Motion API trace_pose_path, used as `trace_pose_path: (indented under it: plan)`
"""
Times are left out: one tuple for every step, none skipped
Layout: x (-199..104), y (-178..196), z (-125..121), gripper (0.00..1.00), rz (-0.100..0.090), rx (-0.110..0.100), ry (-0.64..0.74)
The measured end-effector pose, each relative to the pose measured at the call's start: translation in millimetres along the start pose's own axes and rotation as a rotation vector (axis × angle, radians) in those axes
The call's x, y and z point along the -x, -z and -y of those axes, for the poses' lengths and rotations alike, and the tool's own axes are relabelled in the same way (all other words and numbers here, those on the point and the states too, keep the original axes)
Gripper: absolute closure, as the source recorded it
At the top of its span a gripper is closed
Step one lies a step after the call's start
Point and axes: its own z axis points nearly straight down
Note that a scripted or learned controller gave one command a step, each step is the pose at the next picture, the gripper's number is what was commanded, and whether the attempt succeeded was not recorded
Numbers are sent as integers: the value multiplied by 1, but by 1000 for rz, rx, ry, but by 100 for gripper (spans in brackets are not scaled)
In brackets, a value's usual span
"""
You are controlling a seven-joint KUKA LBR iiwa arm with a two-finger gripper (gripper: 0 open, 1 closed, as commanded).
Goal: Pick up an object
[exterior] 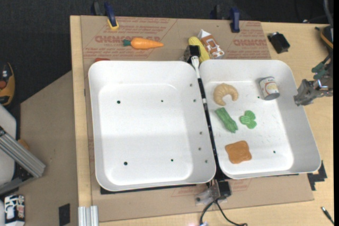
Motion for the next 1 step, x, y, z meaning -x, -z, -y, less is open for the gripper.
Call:
trace_pose_path:
  plan:
    - [1, 9, -1, 100, 2, 1, -2]
